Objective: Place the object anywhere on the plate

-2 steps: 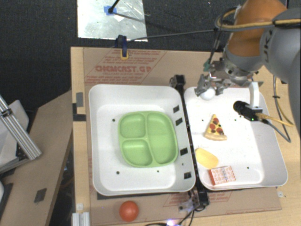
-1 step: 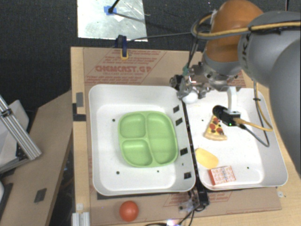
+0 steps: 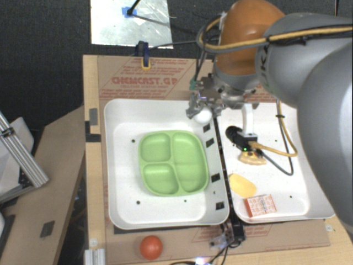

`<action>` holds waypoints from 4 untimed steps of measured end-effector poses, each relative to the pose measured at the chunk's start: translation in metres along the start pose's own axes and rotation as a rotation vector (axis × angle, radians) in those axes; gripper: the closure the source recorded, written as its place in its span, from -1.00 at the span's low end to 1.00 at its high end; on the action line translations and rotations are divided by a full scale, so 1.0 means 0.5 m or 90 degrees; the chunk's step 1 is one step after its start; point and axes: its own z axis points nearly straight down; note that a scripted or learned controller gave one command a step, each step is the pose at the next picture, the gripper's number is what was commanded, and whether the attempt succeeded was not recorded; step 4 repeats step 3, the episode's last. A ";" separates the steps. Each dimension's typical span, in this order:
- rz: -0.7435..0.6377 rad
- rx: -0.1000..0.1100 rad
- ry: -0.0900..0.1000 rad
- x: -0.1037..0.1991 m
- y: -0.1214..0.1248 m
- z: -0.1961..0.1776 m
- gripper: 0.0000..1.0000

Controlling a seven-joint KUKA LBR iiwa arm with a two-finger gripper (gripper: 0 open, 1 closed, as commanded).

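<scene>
A light green plate [image 3: 172, 163] with several compartments lies in the middle of the left bin [image 3: 122, 148]. My gripper [image 3: 202, 112] hangs over that bin's far right corner, just beyond the plate's far right edge. A small white rounded object [image 3: 203, 116] shows between its fingertips, and the fingers are shut on it. The object is held above the bin floor and is apart from the plate.
The right bin [image 3: 292, 195] holds a yellow rounded piece [image 3: 242, 185], a red and white packet [image 3: 260, 205] and a small tan item [image 3: 252, 158]. An orange ball [image 3: 150, 247] rests on the cardboard in front of the left bin. The dark divider [image 3: 219, 164] runs between the bins.
</scene>
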 end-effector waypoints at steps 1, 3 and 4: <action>0.001 0.001 -0.001 0.095 -0.006 0.017 1.00; 0.005 0.001 -0.001 0.209 -0.025 0.006 -1.00; 0.005 0.001 -0.001 0.209 -0.025 0.006 -1.00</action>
